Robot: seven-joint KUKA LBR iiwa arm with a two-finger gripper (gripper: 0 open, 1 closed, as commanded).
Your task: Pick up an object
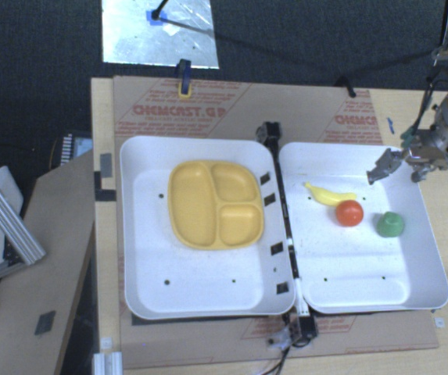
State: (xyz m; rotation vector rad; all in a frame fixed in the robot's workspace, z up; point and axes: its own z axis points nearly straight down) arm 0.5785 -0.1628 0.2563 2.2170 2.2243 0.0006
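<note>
Reaches in from the right edge of the camera view, grey arm with the orange band showing at the upper right, wrist angled down and leftward. Gripper hangs at the upper right, tilted, pointing down and left. Two grey fingers spread apart, one toward the left and one nearer the wrist, nothing between them. Dark cables run up from the wrist
</note>
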